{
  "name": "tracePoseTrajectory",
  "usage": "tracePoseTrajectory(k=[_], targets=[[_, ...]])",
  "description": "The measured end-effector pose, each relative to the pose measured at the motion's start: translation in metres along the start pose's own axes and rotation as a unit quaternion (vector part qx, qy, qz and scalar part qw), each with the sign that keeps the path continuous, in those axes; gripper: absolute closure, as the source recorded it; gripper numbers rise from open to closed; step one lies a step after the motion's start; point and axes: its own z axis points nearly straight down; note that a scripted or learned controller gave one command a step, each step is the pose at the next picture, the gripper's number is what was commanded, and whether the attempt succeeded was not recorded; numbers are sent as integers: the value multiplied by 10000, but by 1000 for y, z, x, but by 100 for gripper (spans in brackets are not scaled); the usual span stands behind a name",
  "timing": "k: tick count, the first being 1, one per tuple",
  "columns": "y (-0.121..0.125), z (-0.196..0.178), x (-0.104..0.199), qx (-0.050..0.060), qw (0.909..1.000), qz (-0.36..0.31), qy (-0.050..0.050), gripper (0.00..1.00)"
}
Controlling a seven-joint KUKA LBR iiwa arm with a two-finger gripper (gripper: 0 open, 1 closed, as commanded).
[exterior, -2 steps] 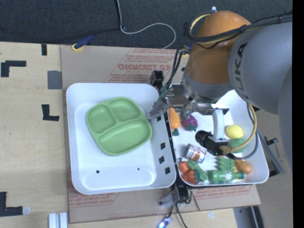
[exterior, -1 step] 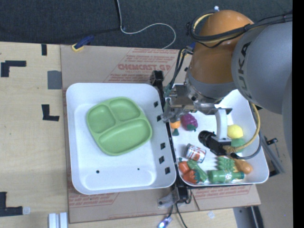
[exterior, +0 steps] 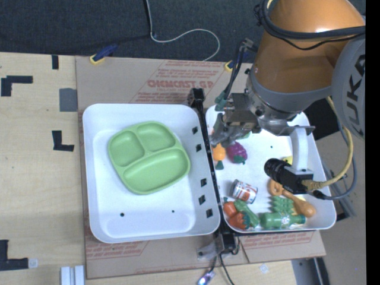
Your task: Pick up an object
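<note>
Toys (exterior: 261, 209) crowding right bin (exterior: 323, 218)

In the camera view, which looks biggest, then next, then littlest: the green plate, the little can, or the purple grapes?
1. Green plate, by far the largest, lying in the left bin.
2 and 3. Little can and purple grapes look about alike in size, so I won't rank them. Both lie in the right bin.
</note>
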Motion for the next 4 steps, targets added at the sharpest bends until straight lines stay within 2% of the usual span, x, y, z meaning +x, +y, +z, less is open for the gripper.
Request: tracePoseTrajectory(k=[1,2,3,4], targets=[[1,-17,25,17,10000,8,-8,100],[1,4,68,43,10000,0,-14,100],[1,-7,66,39,10000,9,-20,100],[-2,138,18,113,9999,54,-40,100]])
